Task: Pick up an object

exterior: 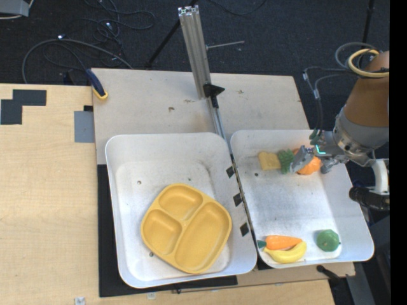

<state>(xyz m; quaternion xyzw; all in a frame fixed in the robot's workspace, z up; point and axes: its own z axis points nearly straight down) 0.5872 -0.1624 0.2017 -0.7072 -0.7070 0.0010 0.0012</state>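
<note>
The end effector pinches an orange thing, beside the yellow block; its pointing is unclear.

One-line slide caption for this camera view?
Gripper low over orange toy in right bin; yellow divided plate in left bin.

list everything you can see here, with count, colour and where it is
bins: 2, white, side by side on the bench
divided plate: 1, yellow, in the left bin
yellow block: 1, yellow, far end of the right bin
green item: 1, green, beside the yellow block
orange item: 1, orange, at the gripper
carrot: 1, orange, near edge of the right bin
banana: 1, yellow, touching the carrot
round green item: 1, green, near right corner
metal post: 1, grey, behind the bins
arm: 1, grey and orange, right side
gripper: 1, far end of the right bin
</note>
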